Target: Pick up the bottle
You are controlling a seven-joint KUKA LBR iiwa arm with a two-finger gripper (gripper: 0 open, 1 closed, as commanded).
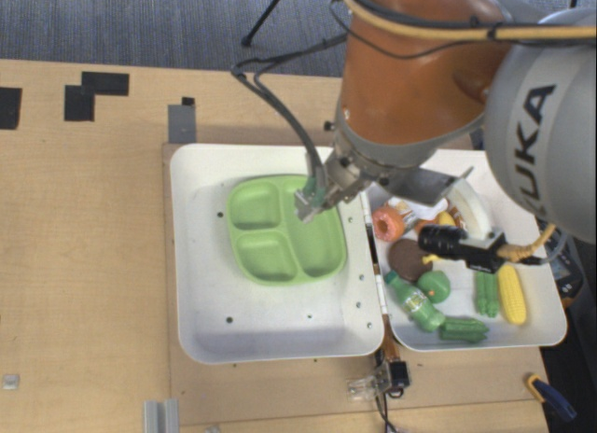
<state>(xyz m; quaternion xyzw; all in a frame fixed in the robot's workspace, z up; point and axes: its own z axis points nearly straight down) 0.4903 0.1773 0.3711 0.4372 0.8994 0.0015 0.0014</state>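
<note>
Green and lying flat, the bottle (416,302) sits in the near left part of the right bin (550,327). Its long axis slants from near right to far left, with the narrower end toward the bin's left wall. A green cucumber (464,330) lies just beside its near end. A green ball (434,284) and a brown lump (406,258) crowd its far side. Farther left, the jaws hang over a green divided plate (270,258) in the left bin (201,235), well apart from the bottle. I cannot tell whether they are apart or together.
</note>
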